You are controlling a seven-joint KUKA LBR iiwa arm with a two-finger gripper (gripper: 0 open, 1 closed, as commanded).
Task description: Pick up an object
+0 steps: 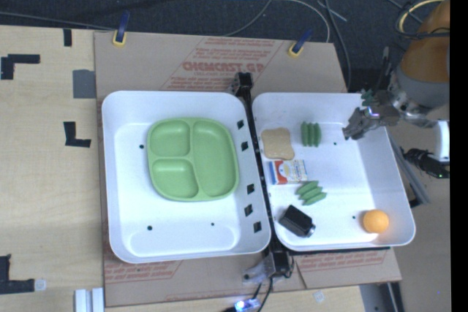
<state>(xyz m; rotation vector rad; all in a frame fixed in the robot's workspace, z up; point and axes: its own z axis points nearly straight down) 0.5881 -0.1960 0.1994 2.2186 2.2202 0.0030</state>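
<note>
Objects for picking all lie in the right-hand white plastic bin (pixel 380 157): tan bread-like slab (pixel 277 144) at 10 o'clock, ribbed green pod (pixel 311 134) at 11, small printed packet (pixel 287 172) near centre-left, second green pod (pixel 311 192) at 7, black box (pixel 297 221) at 7–8, orange ball (pixel 376 221) at 5. The gripper (pixel 357 126) hovers at the 2 o'clock rim, holding nothing; finger gap too blurred to tell. Risks: descent here meets bare floor or wall; ball likely rolls from a pinch; packet lies too flat. The green divided plate (pixel 194 159) sits in the left bin (pixel 117 179).
</note>
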